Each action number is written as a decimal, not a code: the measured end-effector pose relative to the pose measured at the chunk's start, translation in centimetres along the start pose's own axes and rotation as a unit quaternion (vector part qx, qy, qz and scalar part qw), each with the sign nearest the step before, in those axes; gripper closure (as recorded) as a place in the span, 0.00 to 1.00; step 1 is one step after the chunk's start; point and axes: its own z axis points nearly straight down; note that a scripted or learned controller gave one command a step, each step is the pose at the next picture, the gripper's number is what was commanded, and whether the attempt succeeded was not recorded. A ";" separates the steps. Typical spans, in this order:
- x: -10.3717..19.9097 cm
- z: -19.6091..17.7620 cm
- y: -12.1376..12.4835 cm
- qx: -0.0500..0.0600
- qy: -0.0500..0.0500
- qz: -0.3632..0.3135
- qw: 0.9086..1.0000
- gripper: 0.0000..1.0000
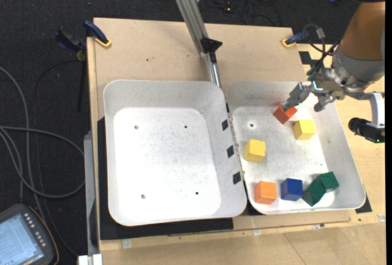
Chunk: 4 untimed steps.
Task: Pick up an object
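Note:
My gripper [305, 103] hangs over the far part of the right bin [346, 149], and its two fingers stand apart, open. A red block [283, 114] lies tilted on the bin floor just at the tip of the left finger [296, 97], not between the two. A yellow block [304, 129] rests a little in front of the gripper. Another yellow block [255, 150] sits near the bin's left wall. Along the near edge lie an orange block [265, 191], a blue block [292, 188] and two green blocks [329, 181] [314, 193] close together.
The left bin [111, 135] stands beside the right one, sharing a raised middle rim. A metal pole [187, 0] slants in from the back to the bins' far junction. Clamps sit at the bench's far corners.

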 end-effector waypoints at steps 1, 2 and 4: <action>0.0 -0.2 0.0 -0.002 0.000 0.000 1.000 0.00; -0.4 4.2 -0.4 0.000 0.000 0.001 1.000 0.00; -0.5 10.0 -0.6 -0.009 -0.002 0.001 1.000 0.00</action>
